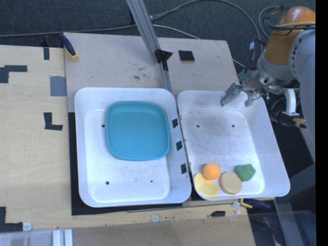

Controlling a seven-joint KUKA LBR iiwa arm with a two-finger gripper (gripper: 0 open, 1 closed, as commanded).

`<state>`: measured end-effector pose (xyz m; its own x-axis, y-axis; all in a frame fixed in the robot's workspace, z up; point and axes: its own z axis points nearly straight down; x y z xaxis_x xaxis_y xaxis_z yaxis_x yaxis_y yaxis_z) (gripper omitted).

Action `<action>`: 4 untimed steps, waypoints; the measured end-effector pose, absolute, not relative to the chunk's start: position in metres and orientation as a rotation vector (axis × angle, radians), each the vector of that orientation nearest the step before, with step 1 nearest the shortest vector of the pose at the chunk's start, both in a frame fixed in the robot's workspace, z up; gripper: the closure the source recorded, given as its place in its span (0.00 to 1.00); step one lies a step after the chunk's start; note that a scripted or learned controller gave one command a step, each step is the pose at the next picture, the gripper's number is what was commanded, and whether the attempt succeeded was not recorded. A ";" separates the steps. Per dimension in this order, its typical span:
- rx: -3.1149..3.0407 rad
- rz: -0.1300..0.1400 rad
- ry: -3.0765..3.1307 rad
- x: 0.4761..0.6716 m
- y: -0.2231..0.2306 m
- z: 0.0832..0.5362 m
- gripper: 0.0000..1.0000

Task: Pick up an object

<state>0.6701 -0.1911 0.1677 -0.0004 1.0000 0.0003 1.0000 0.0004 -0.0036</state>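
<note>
Hovering with fingers spread and holding nothing, your gripper (241, 97) is sitting at the right bin's (266, 137) far edge; crowded toys (225, 179) in its near corner are risking a miss.

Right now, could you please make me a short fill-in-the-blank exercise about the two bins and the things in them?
1. The blue plate lies in the ____ bin.
2. The orange ball touches the ____ piece at the right bin's near edge.
3. The gripper hangs over the right bin's ____ end, away from the green piece and the tan piece.

Missing words: left; yellow; far
</note>
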 end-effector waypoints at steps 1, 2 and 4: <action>-2.217 0.005 -2.219 0.663 -0.184 0.109 0.00; -2.219 0.002 -2.222 0.663 -0.183 0.088 0.00; -2.222 -0.003 -2.225 0.662 -0.179 0.142 1.00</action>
<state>0.6624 -0.1791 0.1423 -0.0011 1.0000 -0.0006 1.0000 0.0011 0.0034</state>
